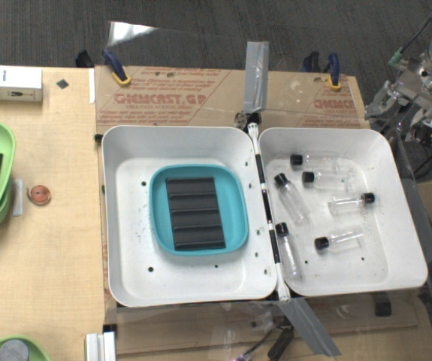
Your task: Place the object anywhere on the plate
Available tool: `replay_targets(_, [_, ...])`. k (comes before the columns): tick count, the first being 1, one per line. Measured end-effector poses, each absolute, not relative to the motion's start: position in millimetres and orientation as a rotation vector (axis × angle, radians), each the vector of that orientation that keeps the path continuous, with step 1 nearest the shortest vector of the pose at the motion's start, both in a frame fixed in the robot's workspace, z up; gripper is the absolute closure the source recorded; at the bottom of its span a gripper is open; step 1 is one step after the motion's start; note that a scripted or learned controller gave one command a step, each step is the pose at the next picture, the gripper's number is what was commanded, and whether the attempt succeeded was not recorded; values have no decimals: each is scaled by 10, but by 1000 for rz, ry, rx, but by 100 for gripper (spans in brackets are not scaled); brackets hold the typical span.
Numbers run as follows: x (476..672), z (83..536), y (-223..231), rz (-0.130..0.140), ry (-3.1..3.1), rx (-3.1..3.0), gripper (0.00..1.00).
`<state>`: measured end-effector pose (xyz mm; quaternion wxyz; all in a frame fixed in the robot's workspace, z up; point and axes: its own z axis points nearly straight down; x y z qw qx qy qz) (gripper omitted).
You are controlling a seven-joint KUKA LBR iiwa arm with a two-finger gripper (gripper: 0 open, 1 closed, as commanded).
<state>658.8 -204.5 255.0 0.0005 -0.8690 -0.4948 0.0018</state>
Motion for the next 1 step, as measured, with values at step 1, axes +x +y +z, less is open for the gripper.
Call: replay_targets(1, [6593,3644,-2138,4,-1570,-2721,0])
